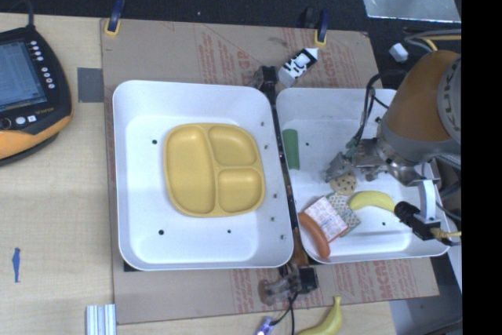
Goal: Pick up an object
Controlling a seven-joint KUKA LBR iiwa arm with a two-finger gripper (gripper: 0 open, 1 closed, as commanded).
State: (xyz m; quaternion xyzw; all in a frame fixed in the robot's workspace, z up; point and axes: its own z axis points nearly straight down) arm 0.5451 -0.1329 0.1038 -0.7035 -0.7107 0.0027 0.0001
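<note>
Grey metal, your gripper [347, 163] hangs low in the right bin [329, 102], jaw spread impossible to tell, just above a round cookie [342, 183], with the banana [372, 201] lying crosswise nearer-right.

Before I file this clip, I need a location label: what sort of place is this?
Probably a robot lab test bench: a handheld control pendant, clamped cardboard beneath two white bins, and toy food like a banana.
</note>
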